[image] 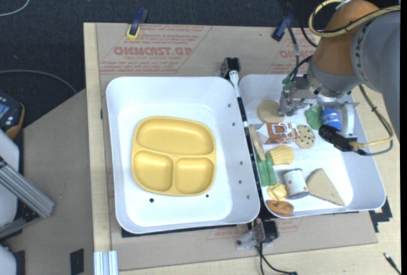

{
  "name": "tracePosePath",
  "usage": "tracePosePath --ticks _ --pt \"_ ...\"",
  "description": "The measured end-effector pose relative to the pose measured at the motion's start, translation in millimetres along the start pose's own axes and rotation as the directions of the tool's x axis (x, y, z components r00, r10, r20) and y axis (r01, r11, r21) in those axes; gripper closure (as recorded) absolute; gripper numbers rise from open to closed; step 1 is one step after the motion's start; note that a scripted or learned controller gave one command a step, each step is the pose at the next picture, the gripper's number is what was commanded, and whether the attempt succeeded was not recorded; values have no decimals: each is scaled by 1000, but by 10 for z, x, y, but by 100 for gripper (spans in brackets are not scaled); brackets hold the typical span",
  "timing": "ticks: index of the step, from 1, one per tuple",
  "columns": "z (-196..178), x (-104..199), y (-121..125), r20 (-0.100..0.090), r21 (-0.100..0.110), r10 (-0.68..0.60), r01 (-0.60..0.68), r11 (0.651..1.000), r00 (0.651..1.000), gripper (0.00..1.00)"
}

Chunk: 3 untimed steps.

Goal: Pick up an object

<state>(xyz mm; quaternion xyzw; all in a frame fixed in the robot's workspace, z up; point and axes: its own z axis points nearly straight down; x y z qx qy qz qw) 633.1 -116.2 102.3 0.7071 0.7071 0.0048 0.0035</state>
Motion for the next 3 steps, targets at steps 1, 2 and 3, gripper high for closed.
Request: tracePosePath --ticks 1,2,3 --pt "-606 -42 -43 4 7 1 -1 1000 1000 100" --pt "-1063 -109 -28 4 5 0 0 1000 1000 100" --pt "-1240 -111 -16 3 6 0 0 1000 1000 100"
